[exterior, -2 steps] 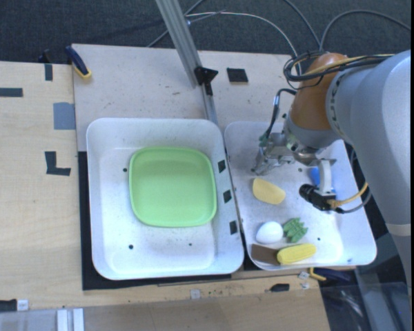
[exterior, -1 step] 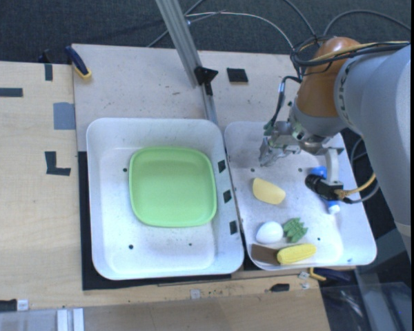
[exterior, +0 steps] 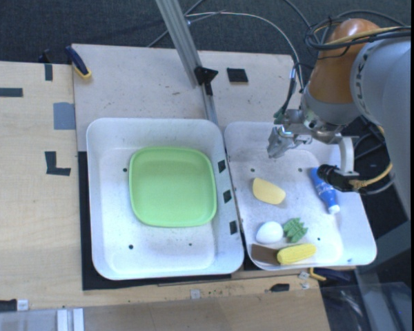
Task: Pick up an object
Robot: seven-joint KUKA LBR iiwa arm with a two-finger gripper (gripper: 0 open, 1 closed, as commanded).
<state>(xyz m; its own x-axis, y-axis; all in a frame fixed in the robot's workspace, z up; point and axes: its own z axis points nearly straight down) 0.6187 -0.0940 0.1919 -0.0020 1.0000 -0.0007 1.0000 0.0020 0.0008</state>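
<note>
My gripper (exterior: 279,145) hangs over the far part of the right bin (exterior: 243,158), above its bare floor. Nothing shows between its fingers. Below it in the same bin lie a pale yellow lump (exterior: 268,191), a white egg-shaped piece (exterior: 268,232), a small green leafy toy (exterior: 294,229), a yellow corn cob (exterior: 296,254) and a blue tube with a white cap (exterior: 325,191). The yellow lump is the nearest, a short way toward the front from the gripper.
The left bin (exterior: 103,185) holds a square green plate (exterior: 172,186). A grey pole (exterior: 183,40) slants down to the gap between the bins. Black cables (exterior: 262,19) loop behind the arm. A brown flat piece (exterior: 263,256) lies under the corn.
</note>
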